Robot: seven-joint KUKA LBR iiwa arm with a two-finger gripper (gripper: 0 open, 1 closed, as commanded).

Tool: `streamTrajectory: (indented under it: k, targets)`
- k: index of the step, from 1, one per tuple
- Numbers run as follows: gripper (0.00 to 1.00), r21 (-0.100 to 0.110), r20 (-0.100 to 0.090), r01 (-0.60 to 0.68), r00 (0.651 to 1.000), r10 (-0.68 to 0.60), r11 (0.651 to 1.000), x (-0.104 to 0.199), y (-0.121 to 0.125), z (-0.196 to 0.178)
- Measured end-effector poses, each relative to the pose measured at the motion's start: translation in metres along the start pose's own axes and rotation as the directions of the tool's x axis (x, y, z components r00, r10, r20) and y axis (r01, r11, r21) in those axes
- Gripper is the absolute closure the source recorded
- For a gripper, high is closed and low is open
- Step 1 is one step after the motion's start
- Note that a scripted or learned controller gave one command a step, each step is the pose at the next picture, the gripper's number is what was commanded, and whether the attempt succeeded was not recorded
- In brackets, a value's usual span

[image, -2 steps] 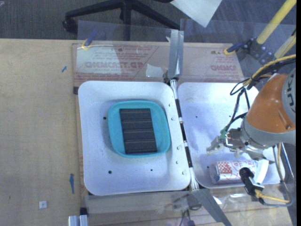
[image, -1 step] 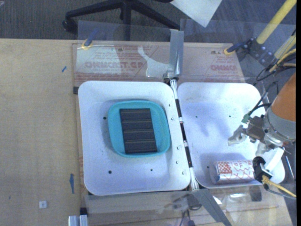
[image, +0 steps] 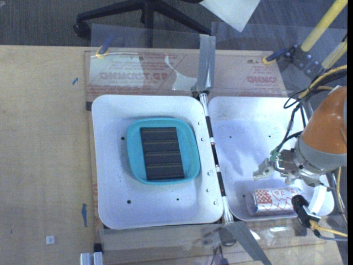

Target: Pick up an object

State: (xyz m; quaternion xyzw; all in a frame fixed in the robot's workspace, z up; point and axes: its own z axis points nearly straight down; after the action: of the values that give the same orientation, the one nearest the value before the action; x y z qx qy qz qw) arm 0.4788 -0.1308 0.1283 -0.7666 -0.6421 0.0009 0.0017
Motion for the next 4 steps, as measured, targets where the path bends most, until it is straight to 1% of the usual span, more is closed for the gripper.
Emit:
streamTrajectory:
  k: [1,2,3,4]
  targets:
    - [0.0,-0.009,0.002,0.338,0.941,-0.338,0.941,-0.001,0.003,0.04]
    - [0.0,-0.006,0.003,0.093,0.996,-0.093,0.996,-0.043,0.02,-0.006]
    - [0.0,-0.006,0.002,0.027,1.0,-0.027,1.0,0.021,0.063,0.039]
    - [0.0,-0.005,0.002,-0.144,0.99,0.144,0.99,-0.058,0.042,-0.018]
